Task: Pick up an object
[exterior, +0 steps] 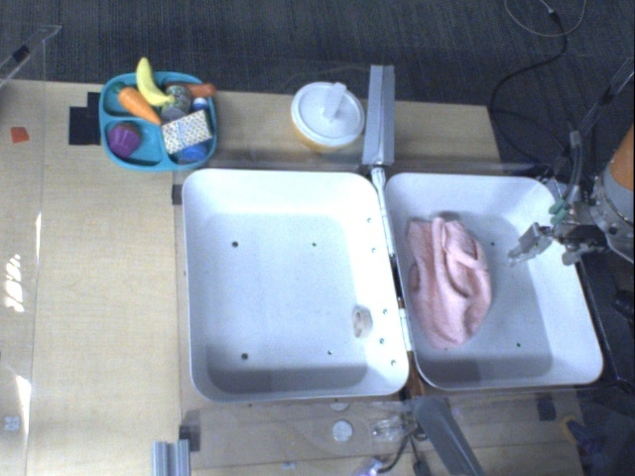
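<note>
Gripper [536, 241] over right bin [566, 365] near right wall; pink cloth [448, 278] lies left of it, long axis running near-to-far. Fingers possibly apart, cannot tell.

Robotics lab: bench [89, 266] with white bins [283, 191], loose cables [546, 13], carpet.

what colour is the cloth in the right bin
Pale pink; the crumpled cloth shows plainly in the camera view, lying in the right bin.
</note>
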Controlling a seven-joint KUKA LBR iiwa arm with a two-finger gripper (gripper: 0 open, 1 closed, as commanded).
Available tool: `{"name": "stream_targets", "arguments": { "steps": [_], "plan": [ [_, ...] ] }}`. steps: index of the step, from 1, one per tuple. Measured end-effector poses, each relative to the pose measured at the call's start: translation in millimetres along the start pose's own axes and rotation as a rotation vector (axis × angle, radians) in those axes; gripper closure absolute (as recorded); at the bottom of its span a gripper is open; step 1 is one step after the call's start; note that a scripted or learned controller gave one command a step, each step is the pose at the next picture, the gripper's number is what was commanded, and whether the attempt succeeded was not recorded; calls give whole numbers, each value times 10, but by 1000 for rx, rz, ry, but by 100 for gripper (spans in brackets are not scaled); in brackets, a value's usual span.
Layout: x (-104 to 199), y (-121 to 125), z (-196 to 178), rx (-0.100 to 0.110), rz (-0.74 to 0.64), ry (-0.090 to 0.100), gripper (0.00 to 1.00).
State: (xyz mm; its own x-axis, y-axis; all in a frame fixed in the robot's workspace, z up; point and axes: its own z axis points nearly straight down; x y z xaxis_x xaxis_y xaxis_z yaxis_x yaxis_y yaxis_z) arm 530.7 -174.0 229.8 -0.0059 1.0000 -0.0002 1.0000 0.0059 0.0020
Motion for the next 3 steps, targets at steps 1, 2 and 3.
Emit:
{"name": "stream_targets", "arguments": {
  "steps": [1,2,3],
  "plan": [
    [570,-227,-131,-1,-163,0,0],
    [494,271,1186,0,-273,1,0],
    [595,106,1386,-14,-256,-4,0]
  ]
}}
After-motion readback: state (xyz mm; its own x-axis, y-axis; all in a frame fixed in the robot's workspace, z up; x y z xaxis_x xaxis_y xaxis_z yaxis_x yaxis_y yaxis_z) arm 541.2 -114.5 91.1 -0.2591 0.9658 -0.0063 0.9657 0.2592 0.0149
